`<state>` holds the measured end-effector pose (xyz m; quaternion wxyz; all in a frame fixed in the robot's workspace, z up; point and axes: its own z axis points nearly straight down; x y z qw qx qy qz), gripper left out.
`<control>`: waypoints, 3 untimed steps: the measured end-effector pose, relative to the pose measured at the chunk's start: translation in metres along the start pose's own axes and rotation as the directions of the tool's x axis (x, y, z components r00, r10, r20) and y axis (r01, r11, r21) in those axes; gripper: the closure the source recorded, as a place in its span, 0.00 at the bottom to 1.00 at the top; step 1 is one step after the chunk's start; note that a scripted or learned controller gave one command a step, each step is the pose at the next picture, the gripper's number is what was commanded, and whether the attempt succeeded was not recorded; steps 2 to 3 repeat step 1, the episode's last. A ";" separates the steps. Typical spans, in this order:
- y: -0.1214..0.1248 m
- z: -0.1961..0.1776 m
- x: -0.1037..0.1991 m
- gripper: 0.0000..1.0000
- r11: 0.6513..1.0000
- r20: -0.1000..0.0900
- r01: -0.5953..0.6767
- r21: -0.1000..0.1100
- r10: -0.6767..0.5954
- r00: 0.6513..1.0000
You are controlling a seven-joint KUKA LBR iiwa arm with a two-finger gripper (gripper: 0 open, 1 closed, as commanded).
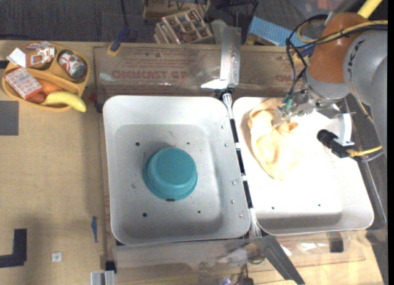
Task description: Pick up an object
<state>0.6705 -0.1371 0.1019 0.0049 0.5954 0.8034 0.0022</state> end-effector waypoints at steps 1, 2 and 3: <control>0.001 -0.091 0.016 1.00 0.929 -0.003 0.370 0.002 -0.370 0.929; 0.001 -0.091 0.016 1.00 0.929 -0.003 0.370 0.002 -0.370 0.929; 0.001 -0.091 0.016 1.00 0.929 -0.003 0.370 0.002 -0.370 0.929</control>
